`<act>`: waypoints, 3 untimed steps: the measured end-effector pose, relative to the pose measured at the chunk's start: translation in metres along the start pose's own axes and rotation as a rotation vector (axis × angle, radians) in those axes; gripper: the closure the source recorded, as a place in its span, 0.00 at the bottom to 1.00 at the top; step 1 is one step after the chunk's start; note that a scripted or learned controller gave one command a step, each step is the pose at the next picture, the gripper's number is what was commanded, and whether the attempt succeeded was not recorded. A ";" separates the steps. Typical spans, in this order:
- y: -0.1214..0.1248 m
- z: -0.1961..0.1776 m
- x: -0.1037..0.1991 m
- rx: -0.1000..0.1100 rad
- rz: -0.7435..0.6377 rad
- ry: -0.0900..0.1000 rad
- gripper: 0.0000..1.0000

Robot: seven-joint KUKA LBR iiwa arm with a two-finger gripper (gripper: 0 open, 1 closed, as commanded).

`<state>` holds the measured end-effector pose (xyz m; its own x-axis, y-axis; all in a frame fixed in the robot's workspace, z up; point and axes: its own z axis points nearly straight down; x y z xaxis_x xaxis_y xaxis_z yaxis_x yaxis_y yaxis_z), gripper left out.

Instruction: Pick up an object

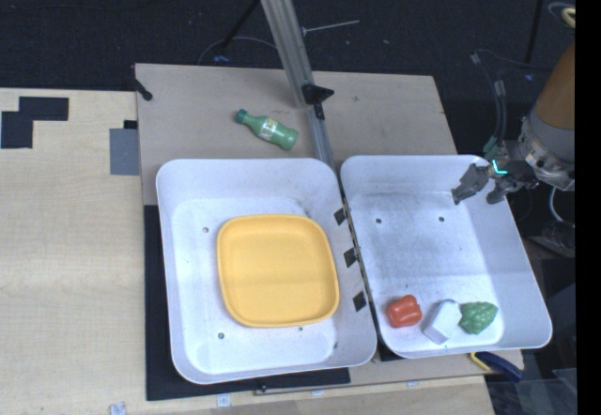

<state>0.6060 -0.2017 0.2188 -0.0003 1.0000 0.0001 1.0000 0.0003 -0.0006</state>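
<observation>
**Inspector:** Two bins sit side by side on the bench (pixel 394 99), touching along their inner edges. What is in the left bin (pixel 183 310)?

**Assistant:** A plate (pixel 277 269) lies flat in its middle.

**Inspector:** And the right bin (pixel 413 216)?

**Assistant:** Three items in a row at its near edge: a pepper (pixel 405 311) leftmost, a block (pixel 440 320) just beside it, and a leafy vegetable (pixel 478 316) touching the block's right side. The gripper (pixel 481 183) hangs over the far right corner, well apart from them.

**Inspector:** Behind the bins?

**Assistant:** A bottle (pixel 267 129) lies on its side on the bench behind the left bin. A rail (pixel 289 28) slants back from the gap between the bins.
</observation>
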 end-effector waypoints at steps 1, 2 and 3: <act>0.000 0.000 0.000 0.000 0.000 0.000 0.00; 0.001 0.056 -0.002 0.004 -0.001 0.001 0.00; 0.001 0.116 0.006 0.005 -0.002 0.001 0.00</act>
<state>0.6074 -0.1956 0.1027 -0.0019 1.0000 0.0015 1.0000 0.0019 -0.0057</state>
